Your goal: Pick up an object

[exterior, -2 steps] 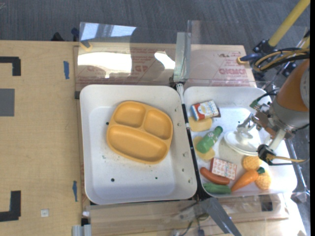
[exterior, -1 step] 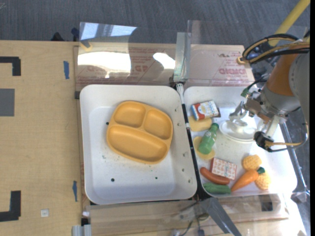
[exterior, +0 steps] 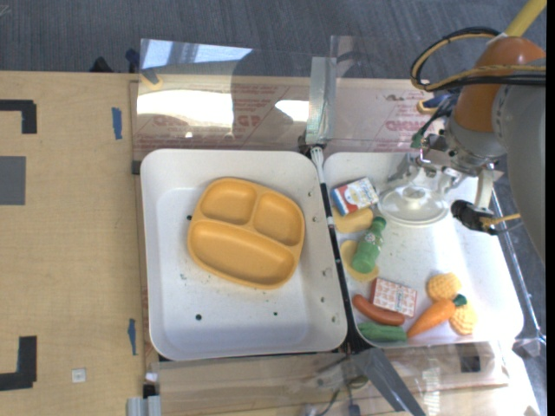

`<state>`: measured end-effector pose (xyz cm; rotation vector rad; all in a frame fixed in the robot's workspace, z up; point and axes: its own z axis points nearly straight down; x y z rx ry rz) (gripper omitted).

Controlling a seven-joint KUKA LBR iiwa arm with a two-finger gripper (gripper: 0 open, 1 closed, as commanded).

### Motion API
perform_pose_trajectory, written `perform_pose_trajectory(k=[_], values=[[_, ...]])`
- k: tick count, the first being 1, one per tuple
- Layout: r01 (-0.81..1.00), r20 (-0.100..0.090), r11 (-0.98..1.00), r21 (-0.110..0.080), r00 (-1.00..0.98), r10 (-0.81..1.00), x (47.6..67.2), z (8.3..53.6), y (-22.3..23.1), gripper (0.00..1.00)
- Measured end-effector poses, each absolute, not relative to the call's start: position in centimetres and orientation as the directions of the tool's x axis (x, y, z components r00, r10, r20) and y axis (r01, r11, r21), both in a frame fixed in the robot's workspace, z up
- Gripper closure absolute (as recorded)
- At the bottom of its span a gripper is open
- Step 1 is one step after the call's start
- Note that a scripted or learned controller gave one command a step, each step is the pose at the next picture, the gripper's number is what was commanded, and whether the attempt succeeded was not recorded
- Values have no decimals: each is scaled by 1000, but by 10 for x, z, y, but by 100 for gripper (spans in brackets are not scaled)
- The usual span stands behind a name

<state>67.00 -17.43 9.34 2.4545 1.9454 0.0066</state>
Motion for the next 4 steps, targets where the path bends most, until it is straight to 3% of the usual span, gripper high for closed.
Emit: perform_pose_trajectory(k=[1, 2, 3, 4], values=[[992, 6, 126, 3, -126, 992, 670, 94, -192, 0], [992, 12, 124, 1, -124, 992, 671, 94, -194, 0], [992, -4, 126, 16, -126, 992, 674, 106, -197, 100], [992, 6, 130, 7, -130, 992, 673, 104, -192, 0]])
